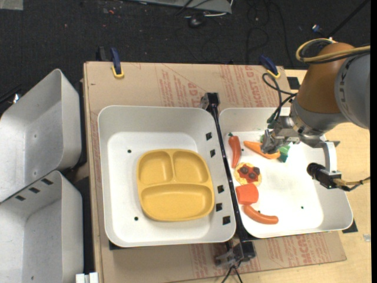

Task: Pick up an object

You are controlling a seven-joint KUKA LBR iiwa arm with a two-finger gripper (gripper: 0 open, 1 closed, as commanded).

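End effector (272, 141) over carrot (261, 151), green block (284, 154) half hidden

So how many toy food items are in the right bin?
5: red chili by the divider, carrot under the gripper, pizza slice, red block, sausage. The gripper may hide more.

Arm (336, 87) in from right, orange band above wrist, gripper (272, 141) low over right bin (306, 217), at the carrot (263, 150); finger state unclear. Green block (284, 153) just beside gripper, touching carrot end. Red chili (235, 150) along bin's left wall. Pizza slice (248, 173) below it, red block (247, 193) just under that, sausage (260, 216) nearer front. Left bin (118, 158) holds yellow divided plate (175, 184), 3 compartments. Bins sit side by side on cardboard-topped bench (153, 81). 2 more white bins (35, 158) off to far left. Cables (259, 34) on dark floor behind.
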